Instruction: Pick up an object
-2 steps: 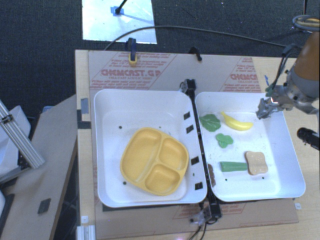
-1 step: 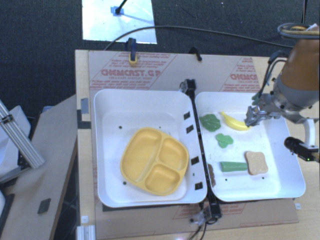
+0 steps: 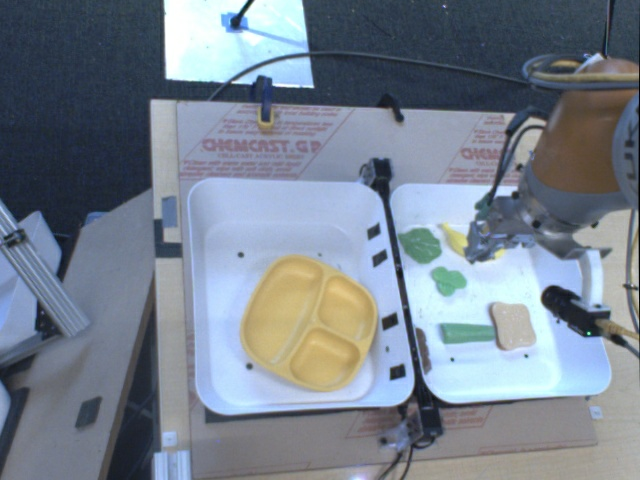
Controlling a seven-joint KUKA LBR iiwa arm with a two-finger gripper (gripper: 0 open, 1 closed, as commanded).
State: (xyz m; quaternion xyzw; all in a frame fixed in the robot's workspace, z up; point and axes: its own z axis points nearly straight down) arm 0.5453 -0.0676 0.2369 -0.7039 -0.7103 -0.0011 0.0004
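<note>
Dark carpet lies behind the worktop (image 3: 120, 268), and a clear sheet under the bins carries red lettering that reads "CHEMCAST G.P", once on the far left and again, partly hidden, on the far right.

Small toy foods lie in the right bin (image 3: 580, 368). A yellow piece (image 3: 452, 237), banana-like, lies at the far side of that bin just under the claw (image 3: 482, 245); its long axis runs from far-left to near-right, and its right end is covered by the claw. Whether the claw touches it, and whether it is spread or pinched, cannot be told from this angle.

Just left of the yellow piece is a green leaf (image 3: 420, 244), flat and ruffled. Nearer lies a smaller green lump (image 3: 449, 281). Nearer still a green bar (image 3: 467, 333) lies with its long axis left to right, its right end touching a tan slice of toast (image 3: 514, 326) with a paler middle. A black cylinder (image 3: 570, 311) on the arm hangs over the right side of this bin.

The left bin (image 3: 215, 218) holds a yellow divided plate (image 3: 309, 321) with three compartments, turned at a slant. A black divider with clips (image 3: 395, 288) joins the two bins.

A silvery square (image 3: 235, 26) lies on the carpet at the far side, and a blue-and-yellow clamp (image 3: 264, 102) grips the board's far edge.
</note>
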